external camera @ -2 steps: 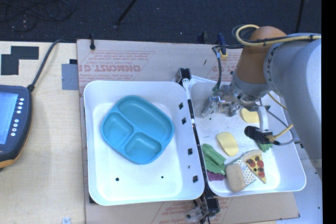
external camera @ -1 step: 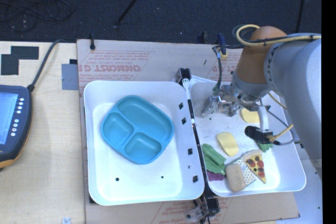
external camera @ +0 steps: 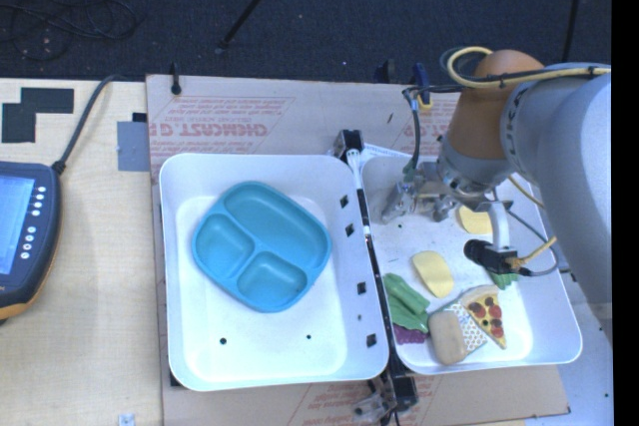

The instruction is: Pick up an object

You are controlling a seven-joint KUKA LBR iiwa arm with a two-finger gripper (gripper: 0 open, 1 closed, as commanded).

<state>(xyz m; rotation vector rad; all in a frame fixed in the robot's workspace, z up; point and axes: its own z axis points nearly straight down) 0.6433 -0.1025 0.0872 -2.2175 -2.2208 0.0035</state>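
Lying upright-tipped: pizza slice (external camera: 486,315) (point toward lower right), right bin (external camera: 559,334).

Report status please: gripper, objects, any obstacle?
Gripper low in right bin, nothing seen held. Toy pizza slice, yellow piece lie loose. Blue divided plate in left bin.

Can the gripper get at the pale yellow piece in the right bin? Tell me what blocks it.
Probably yes. The pale yellow piece lies flat on the right bin floor with bare white around it, below the gripper. The green item sits close at its lower left, without touching it.
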